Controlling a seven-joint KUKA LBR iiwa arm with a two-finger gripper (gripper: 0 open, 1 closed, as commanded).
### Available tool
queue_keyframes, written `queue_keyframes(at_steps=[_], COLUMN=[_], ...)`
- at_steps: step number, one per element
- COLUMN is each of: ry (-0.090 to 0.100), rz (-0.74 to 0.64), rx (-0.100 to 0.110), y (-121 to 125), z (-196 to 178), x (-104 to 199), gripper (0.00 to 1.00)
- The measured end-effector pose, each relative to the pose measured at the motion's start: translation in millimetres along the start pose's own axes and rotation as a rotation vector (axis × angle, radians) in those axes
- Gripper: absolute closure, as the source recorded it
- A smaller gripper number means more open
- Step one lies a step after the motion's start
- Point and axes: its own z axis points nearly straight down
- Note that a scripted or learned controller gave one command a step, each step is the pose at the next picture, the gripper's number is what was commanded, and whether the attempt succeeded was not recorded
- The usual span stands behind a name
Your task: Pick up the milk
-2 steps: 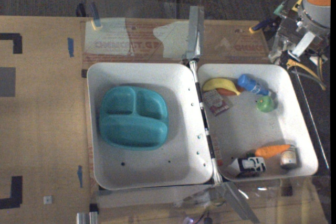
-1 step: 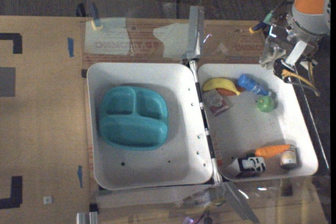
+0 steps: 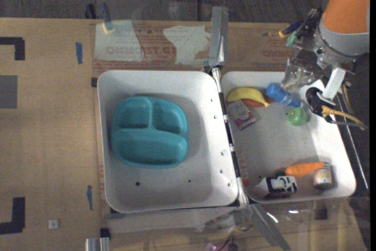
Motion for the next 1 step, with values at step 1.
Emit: queue_keyframes(at_steps=[1], ry=[-0.001], rz=[0.135], rx=[-0.004], y=[42.1], z=[18.7], x=[60.5], gripper=[1.0])
